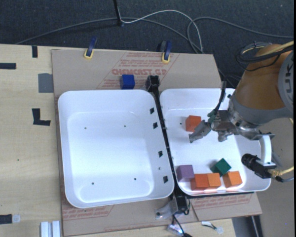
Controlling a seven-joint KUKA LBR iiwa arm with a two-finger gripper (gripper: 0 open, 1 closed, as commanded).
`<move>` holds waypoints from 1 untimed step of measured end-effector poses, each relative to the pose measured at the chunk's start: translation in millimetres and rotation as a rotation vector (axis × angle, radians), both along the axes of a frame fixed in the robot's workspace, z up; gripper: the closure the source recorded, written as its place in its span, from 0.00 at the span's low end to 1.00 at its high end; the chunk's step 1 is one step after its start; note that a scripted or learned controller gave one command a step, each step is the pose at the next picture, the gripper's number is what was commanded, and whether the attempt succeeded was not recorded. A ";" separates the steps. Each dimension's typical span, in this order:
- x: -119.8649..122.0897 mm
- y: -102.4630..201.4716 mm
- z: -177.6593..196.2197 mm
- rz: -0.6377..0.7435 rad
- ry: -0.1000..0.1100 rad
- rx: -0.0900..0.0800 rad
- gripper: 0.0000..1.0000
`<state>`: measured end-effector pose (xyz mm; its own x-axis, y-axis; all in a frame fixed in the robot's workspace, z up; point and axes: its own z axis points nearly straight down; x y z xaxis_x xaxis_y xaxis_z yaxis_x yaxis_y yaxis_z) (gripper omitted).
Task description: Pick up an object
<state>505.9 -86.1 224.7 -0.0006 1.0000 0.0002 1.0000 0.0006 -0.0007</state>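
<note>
Grey arm (266,90) with orange band, reaching in from the right over the right bin (180,97). Tool (207,138) hanging low above that bin's middle, released: 2 fingers (197,134) spread apart, nothing between them. Upper orange block (193,123) lying on the bin floor just up and left of the tool, close beside the nearer finger; touching or not, cannot tell.

Along the near wall of the same bin, a cluster of 5 more blocks:
- purple block (185,172) at the left end, close to the divider between the bins;
- 3 orange blocks in a row to its right, the first (201,181) and second (213,180) pressed side by side, the third (232,178) just beyond;
- green block (220,166) tilted, sitting just behind the row, between the second and third orange ones.

All 5 well apart from the tool.

Left bin (64,105) beside the right one, rims meeting along a dark seam with small black clips. Both bins resting on a cardboard sheet (187,68) printed in red, laid on the wooden surface (19,132). Blue block (128,81) outside the bins, on the cardboard just behind the left bin's far rim. Black clip (152,83) beside it, at the far end of the seam. 2 clamps with yellow jaws, (90,49) and (166,53), gripping the cardboard's far edge. Black tape marks scattered over the surface at the left. Thin cables trailing across the dark floor beyond.
</note>
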 end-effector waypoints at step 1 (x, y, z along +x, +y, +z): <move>51.2 -35.6 -69.3 -0.002 0.006 0.000 0.00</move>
<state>557.1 -121.7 155.5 0.0013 1.0000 0.0004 1.0000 -0.0013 -0.0070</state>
